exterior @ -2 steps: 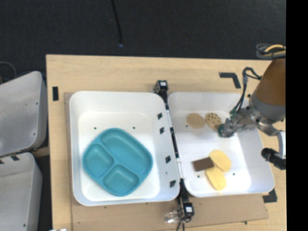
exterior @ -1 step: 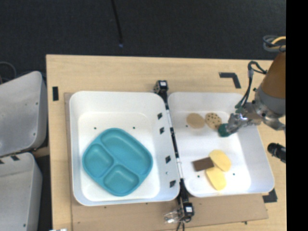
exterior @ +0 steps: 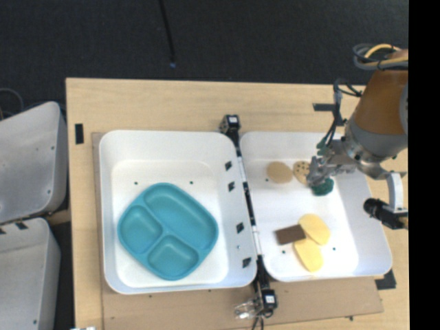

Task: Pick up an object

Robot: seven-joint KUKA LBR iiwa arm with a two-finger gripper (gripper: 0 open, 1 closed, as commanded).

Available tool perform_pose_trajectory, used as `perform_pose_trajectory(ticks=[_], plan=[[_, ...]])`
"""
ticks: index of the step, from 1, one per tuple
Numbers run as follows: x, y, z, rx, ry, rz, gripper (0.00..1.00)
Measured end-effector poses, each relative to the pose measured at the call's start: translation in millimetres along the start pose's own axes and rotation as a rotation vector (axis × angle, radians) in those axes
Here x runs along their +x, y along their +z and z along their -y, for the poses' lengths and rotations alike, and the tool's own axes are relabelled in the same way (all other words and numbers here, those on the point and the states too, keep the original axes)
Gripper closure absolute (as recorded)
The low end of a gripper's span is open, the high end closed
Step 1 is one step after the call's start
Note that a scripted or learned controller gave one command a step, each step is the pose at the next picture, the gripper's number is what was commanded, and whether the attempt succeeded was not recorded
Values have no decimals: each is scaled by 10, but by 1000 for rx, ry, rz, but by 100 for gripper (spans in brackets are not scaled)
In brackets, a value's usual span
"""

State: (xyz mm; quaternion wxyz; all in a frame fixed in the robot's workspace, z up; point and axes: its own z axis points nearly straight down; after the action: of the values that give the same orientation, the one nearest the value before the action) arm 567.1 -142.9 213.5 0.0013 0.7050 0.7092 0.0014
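Observation:
My gripper (exterior: 320, 177) hangs low over the upper middle of the right bin (exterior: 364, 253), pointing down. Just under its tip sits a small green object (exterior: 322, 188), partly hidden by it; I cannot tell whether they touch. To the gripper's left lie a speckled cookie (exterior: 300, 168) and a tan oval piece (exterior: 279, 172). Nearer the front of the bin a brown block (exterior: 290, 235) lies beside two yellow oval pieces (exterior: 315, 229) (exterior: 308, 256).
The left bin (exterior: 117, 157) holds a blue divided plate (exterior: 168, 230). A raised divider with black clips (exterior: 242, 198) separates the bins. The grey and orange arm (exterior: 381, 108) covers the right bin's upper right corner. A dark cable (exterior: 163, 19) runs behind the bench.

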Motion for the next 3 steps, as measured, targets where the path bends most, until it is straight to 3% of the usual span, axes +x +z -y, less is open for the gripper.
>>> perform_pose_trajectory(ticks=[1,3], plan=[[419,-11,-103,1,0,0,100],[1531,-227,-217,1,-2,-1,100]])
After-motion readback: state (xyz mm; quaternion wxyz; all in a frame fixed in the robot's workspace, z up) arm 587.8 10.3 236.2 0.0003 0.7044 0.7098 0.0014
